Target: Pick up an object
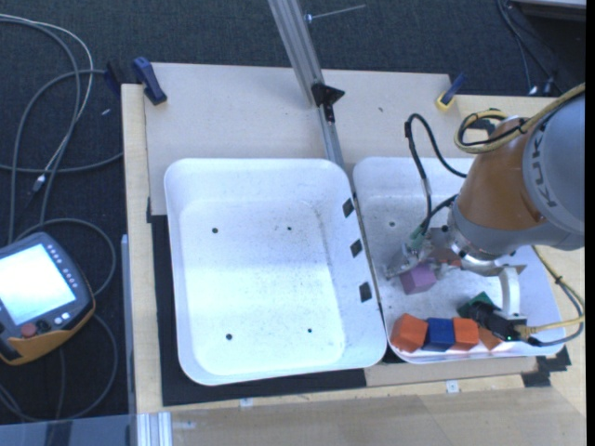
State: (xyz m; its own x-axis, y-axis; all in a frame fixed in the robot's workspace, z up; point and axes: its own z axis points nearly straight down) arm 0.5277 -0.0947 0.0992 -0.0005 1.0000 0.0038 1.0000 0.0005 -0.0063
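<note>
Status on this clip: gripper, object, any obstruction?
Gripper low in right bin, at purple block; grip unconfirmed. Orange and blue blocks clustered at near wall.

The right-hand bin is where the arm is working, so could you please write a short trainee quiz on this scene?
1. True or false: the purple block lies right by the gripper.
2. Which bin holds the orange block and the blue block? A) left bin B) right bin
3. Fill in: the orange and blue blocks sit along the bin's ____ edge, nearest the camera.

Key: 1 true; 2 B; 3 front.
</note>
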